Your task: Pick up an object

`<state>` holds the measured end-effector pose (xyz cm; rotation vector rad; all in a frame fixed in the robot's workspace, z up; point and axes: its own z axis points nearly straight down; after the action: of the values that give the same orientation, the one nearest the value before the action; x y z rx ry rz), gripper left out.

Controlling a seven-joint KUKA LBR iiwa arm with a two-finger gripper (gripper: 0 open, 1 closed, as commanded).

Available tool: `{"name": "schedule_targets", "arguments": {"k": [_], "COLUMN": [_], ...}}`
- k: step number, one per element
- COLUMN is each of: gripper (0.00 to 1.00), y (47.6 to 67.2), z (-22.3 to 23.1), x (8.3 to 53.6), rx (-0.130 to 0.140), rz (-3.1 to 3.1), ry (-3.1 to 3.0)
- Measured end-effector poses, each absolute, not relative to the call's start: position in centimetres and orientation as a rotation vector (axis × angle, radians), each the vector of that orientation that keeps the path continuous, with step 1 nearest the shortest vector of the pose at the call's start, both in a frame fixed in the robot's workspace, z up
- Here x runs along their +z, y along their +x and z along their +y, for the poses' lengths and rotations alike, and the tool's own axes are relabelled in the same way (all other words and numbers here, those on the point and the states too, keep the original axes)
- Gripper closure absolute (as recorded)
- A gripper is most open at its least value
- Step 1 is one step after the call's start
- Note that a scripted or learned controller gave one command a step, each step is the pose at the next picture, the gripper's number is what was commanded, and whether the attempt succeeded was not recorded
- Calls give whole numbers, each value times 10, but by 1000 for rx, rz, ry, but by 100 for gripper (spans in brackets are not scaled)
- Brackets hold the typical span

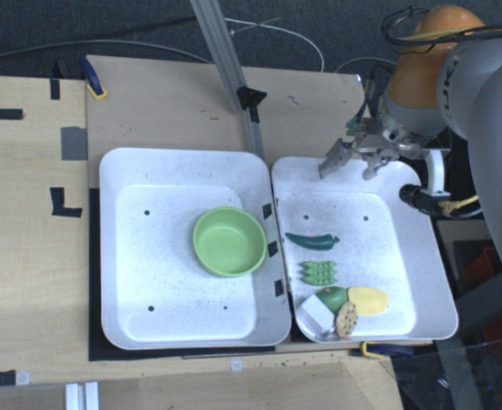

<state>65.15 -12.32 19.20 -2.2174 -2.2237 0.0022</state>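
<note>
Left bin (131, 229) — green bowl (229, 242); right bin (405, 254) — toy foods (336, 301).

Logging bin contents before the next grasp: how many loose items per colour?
Green: 4 - bowl, pepper, pea pods, round piece
Yellow: 1 - lemon-like piece
White: 1 - block
Tan speckled: 1 - disc
Total: 7

light green bowl (229, 242), dark green pepper (312, 241), yellow lemon (368, 300), white bins (123, 178)

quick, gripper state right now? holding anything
Gripper: open, fingers spread, nothing between them, above the back edge of the right bin.
</note>
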Motion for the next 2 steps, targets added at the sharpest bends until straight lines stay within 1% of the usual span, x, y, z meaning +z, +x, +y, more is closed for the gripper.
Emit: {"name": "schedule_targets", "arguments": {"k": [1, 2], "gripper": [0, 0], "y": [651, 647], "z": [-123, -114], "x": [192, 143], "rx": [3, 7], "rz": [-2224, -2221], "ry": [-2218, -2217]}}
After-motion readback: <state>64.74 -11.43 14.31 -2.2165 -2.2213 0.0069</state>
